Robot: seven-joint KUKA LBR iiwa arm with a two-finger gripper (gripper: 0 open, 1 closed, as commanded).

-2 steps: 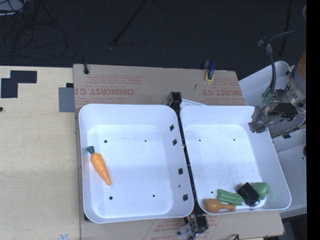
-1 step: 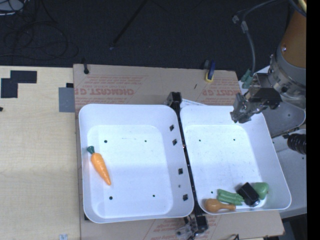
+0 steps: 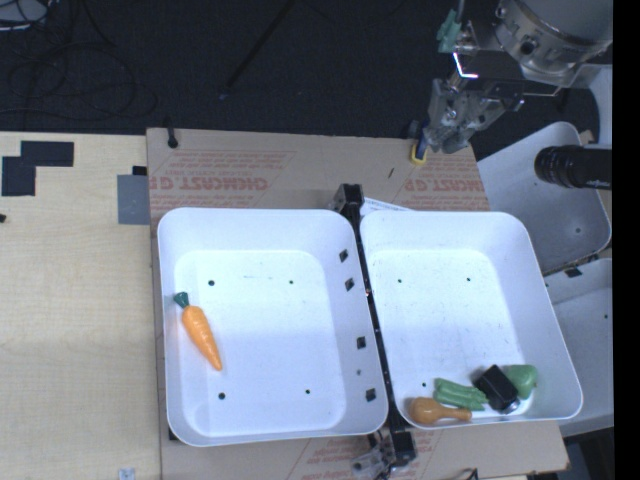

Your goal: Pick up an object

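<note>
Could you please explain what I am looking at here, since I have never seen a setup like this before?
This is one picture, taken by a fixed camera above a workbench, looking down at a slant. The grey machine at the upper right is a robot arm; its hand hangs above the cardboard sheet behind the bins, with nothing visibly in it. On the bench sit two shallow white bins side by side. The left bin holds a toy carrot. The right bin holds a cluster in its near right corner: a yellowish pear-shaped toy, a green bean-like piece, a black block and another green object. The arm's job is to pick up one object.
</note>
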